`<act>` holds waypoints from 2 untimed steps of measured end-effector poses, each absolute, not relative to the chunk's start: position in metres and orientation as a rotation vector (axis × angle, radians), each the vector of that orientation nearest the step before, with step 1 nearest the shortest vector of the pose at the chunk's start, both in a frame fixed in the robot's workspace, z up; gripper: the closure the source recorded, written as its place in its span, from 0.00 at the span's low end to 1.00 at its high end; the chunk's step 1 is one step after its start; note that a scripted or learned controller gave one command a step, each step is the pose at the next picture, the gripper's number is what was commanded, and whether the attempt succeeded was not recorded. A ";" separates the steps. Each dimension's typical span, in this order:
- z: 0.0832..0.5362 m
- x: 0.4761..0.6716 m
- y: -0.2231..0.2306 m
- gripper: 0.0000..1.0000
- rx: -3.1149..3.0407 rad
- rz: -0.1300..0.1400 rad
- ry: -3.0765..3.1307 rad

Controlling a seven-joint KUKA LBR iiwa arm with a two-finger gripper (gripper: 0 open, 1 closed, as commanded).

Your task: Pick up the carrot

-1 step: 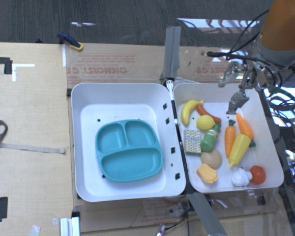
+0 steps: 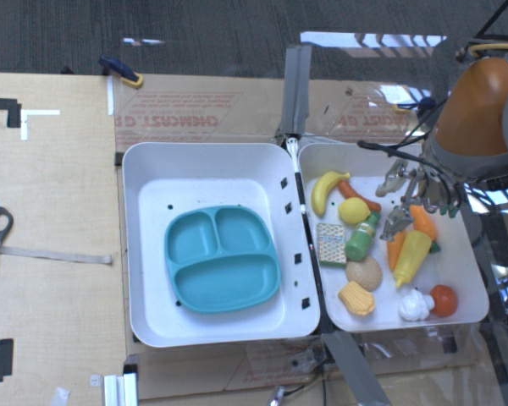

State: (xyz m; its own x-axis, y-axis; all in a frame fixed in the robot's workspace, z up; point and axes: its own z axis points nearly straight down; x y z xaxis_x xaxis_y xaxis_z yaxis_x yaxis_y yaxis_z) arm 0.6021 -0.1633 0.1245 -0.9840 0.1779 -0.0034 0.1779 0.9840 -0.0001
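Note:
The carrot [image 2: 422,221], orange with a bit of green at its lower end, lies in the right bin [image 2: 470,265], partly under the arm's wrist and against a yellow squeeze bottle [image 2: 411,256]. A second orange piece [image 2: 394,250] pokes out on the bottle's left side. My gripper [image 2: 398,200] hangs just left of the carrot, above the bin's middle. It looks open, and I see nothing between its fingers. The grey wrist and orange band [image 2: 483,108] hide the bin's far right corner.
Around the carrot lie a banana [image 2: 324,189], a lemon [image 2: 353,211], a red-orange pepper [image 2: 356,194], a green bottle [image 2: 360,242], a patterned block [image 2: 331,244], a potato [image 2: 364,272], a tomato [image 2: 444,299] and a white item [image 2: 413,304]. The left bin [image 2: 144,193] holds a teal divided plate [image 2: 223,259].

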 end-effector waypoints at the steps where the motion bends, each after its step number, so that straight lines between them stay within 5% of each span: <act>1: 0.094 0.585 -0.203 0.00 0.451 -0.001 3.104; 2: 0.105 0.587 -0.202 1.00 0.444 -0.003 3.098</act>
State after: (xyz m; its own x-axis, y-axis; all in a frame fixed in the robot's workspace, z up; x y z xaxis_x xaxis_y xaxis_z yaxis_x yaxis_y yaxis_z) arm 0.5874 -0.2019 0.1052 -0.9596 0.2810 -0.0125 0.2810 0.9597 0.0000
